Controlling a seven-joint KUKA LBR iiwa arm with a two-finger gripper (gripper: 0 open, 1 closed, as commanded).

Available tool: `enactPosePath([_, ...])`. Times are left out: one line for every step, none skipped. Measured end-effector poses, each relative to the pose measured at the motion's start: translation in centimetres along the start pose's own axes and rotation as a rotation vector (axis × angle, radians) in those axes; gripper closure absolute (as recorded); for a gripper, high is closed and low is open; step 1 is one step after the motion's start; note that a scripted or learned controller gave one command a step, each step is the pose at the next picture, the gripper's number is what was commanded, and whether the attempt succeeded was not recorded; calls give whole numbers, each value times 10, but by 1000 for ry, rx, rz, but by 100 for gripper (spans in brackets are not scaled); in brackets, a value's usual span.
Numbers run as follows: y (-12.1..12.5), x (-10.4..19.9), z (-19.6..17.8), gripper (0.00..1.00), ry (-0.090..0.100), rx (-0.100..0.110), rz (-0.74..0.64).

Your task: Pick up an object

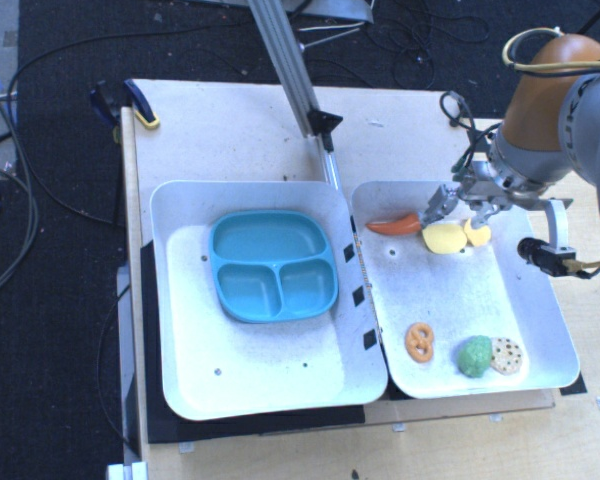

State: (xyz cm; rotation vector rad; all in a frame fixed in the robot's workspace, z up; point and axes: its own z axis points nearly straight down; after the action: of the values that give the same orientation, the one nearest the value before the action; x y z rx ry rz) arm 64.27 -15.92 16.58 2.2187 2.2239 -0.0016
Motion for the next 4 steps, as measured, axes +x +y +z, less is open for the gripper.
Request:
enactPosePath([6,1,43,0,-1,0,-1])
enactPosePath([7,1,73,0,-2,-3,-2])
enactPosePath([9,0,59,100,-4,-9,-3])
enactPosePath([-1,0,6,100,0,-2,4])
